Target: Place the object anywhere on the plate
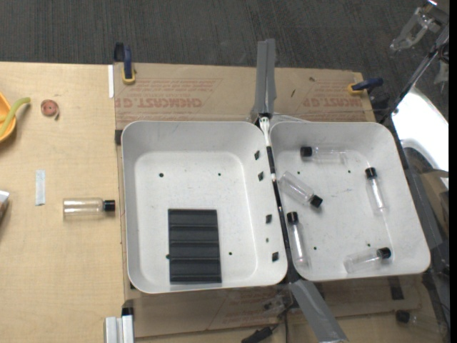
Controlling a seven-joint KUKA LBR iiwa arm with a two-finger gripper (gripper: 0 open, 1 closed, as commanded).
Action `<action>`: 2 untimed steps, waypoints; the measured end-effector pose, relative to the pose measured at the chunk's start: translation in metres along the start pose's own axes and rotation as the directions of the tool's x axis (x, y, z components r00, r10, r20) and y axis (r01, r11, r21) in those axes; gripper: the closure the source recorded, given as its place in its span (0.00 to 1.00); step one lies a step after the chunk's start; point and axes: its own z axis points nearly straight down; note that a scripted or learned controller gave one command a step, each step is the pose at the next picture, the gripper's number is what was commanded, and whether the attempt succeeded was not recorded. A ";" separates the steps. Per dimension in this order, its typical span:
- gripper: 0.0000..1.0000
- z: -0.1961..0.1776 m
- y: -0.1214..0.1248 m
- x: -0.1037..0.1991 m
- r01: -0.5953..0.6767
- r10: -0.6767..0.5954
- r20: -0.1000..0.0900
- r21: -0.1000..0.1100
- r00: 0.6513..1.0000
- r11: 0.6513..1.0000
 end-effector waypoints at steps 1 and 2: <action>0.00 0.000 0.017 -0.066 0.001 -0.001 0.001 0.003 1.000 1.000; 0.00 -0.001 -0.020 -0.101 0.073 -0.073 0.000 0.000 0.997 0.997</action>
